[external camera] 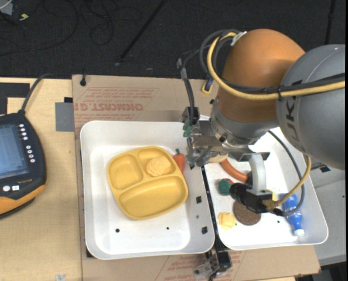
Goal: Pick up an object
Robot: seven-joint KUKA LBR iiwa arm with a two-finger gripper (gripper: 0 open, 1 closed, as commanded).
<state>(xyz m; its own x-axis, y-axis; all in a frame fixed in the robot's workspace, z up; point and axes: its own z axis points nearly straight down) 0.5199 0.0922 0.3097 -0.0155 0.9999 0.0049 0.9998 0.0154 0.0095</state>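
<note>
The arm (279, 92) reached in from the right and hung over the inner edge of the two white bins. Its orange band sat high in the view, with the grey wrist housing below it. The gripper (193, 151) was positioned above the divide between the bins, close to the upper right corner of the yellow tray; whether it was parted or closed could not be told, as the wrist hardware and cabling masked it.

The left bin (103, 227) held a yellow compartment tray (147, 183) lying slightly tilted in plan. A round tan cracker-like item (159, 167) rested in the tray's upper right compartment. A small orange piece (179, 161) lay just beside the tray's right rim, near the gripper.

The right bin (314, 230) held several small objects (partly hidden by the arm): an orange sausage-shaped item (232, 170), a green piece (224, 186), a dark brown disc (246, 214), a pale yellow lump (226, 219), and a blue and white item (292, 212) near the right wall. No object was visibly between the gripper's tips.

A teach pendant (10, 163) lay on the bench to the left.
</note>
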